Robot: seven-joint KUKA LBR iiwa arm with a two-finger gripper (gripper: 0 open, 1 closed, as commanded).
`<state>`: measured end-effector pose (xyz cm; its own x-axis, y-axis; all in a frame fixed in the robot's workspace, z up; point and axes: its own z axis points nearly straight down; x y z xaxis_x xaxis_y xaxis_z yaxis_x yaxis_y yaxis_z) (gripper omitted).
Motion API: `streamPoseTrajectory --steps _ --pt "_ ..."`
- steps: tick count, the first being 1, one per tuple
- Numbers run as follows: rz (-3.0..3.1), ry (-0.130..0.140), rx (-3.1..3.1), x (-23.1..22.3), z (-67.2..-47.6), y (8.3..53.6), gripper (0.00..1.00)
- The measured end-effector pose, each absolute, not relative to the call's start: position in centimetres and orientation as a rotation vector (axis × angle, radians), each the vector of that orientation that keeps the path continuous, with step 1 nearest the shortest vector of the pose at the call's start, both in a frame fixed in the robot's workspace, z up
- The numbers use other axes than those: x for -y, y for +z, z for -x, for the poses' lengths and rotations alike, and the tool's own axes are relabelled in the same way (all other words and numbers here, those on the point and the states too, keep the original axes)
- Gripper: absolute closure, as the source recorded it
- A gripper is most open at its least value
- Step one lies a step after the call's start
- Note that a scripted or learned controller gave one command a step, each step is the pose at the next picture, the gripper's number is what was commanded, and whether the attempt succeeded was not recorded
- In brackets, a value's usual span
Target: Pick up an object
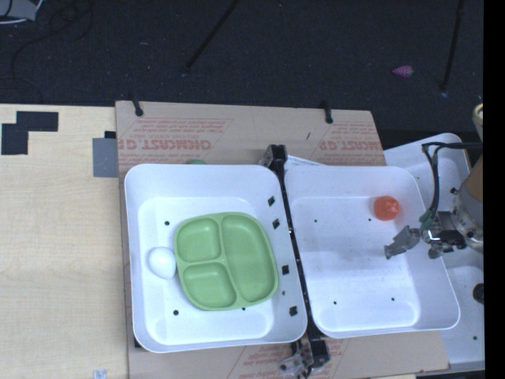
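White plastic formed both shallow bins, and the clip-studded divider (286,243) where their rims met served as the reference for everything else. To the left of that divider, the left bin (150,188) held a pale green plate (226,260) with three compartments, lying flat and close to the divider. A white ball (162,262) rested on the bin floor touching the plate's far edge, on the side away from the divider. To the right of the divider, the right bin (339,188) contained a small orange-red ball (387,208), which sat well away from the divider near the bin's far upper corner. The gripper (412,242) hung over the right bin's outer rim, further from the divider than the orange-red ball and just below it in the view, clearly apart from it. One dark finger (401,243) pointed back toward the divider; whether the fingers were spread or pressed together could not be told from this angle, and nothing was visible between them. Both bins lay on a brown cardboard sheet (237,136).
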<state>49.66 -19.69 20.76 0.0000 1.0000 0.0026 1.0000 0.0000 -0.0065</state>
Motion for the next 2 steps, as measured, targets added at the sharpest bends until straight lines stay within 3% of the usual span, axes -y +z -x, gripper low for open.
streamPoseTrajectory --steps 2 --pt "2.219 0.003 2.218 18.4 -48.8 8.6 0.00"
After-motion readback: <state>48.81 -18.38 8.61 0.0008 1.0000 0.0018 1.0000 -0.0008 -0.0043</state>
